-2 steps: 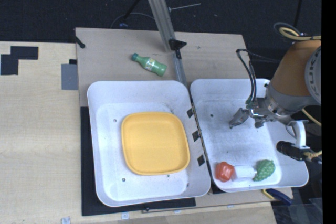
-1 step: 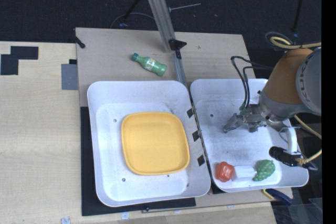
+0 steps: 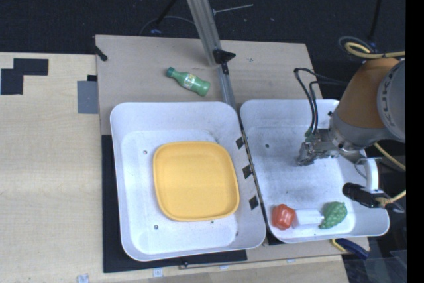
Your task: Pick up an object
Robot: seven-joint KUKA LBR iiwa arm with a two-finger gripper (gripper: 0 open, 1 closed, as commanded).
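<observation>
In the right bin (image 3: 291, 122), near its front edge, lie a small red pepper-like object (image 3: 283, 216), a white piece (image 3: 308, 217) beside it, and a green bumpy broccoli-like object (image 3: 334, 214). A yellow square plate (image 3: 196, 179) rests in the left bin (image 3: 132, 142). My gripper (image 3: 307, 154) hangs low over the middle of the right bin, well behind the three small objects and apart from them. Nothing shows between its fingers from this angle.
A green bottle (image 3: 188, 81) lies on the bench behind the left bin. A metal rail (image 3: 205, 13) slants from the back toward the gap between the bins. Black clips (image 3: 246, 171) line the divide. Cables loop beside the arm at right.
</observation>
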